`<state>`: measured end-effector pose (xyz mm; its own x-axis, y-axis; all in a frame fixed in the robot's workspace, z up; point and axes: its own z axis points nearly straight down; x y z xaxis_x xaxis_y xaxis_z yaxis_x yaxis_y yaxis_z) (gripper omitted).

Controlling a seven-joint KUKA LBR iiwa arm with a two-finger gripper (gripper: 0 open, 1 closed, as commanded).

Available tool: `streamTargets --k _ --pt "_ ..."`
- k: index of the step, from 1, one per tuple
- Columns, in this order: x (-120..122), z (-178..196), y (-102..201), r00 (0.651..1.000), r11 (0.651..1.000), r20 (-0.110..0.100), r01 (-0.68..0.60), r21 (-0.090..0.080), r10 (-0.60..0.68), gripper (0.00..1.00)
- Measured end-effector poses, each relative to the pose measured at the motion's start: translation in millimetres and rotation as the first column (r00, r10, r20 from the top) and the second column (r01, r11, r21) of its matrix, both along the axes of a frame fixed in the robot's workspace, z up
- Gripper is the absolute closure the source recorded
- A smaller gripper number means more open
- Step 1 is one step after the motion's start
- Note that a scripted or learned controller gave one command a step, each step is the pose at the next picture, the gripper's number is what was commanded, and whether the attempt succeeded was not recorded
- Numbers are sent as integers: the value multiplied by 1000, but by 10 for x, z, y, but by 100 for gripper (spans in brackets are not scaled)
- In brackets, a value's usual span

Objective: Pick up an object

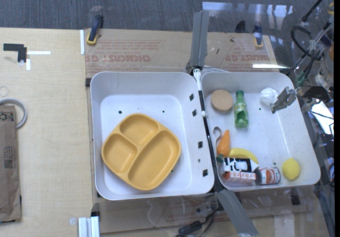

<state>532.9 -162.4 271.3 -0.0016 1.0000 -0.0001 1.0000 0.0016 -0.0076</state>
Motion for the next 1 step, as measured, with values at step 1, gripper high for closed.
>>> streamTargets --k 1 --pt "180 115 344 980 980 2 -199 0 199 0"
